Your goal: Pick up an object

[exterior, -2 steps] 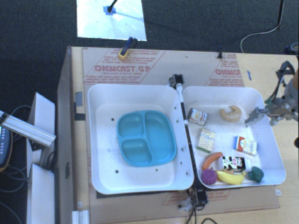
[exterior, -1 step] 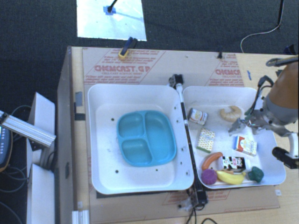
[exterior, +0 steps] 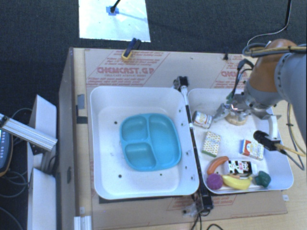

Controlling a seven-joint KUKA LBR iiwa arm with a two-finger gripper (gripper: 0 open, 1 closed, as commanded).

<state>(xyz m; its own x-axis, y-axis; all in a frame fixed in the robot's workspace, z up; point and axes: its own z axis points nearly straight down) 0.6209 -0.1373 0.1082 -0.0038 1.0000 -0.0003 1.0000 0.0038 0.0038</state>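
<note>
Brown backing board (exterior: 144, 66) reading "CHEMCAST GP" in red, gripper (exterior: 233, 110) low in the right bin (exterior: 283, 174), grip state unclear, small labelled can (exterior: 202, 119) just beside it, print unreadable, blue divided tray (exterior: 149, 141) in the left bin (exterior: 103, 128).

Small can (exterior: 202, 119) on its side, right bin's (exterior: 288, 176) left edge

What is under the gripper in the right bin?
A round tan object sits beneath the gripper in the right bin. The arm covers its upper part, so its kind and any contact cannot be told.
</note>
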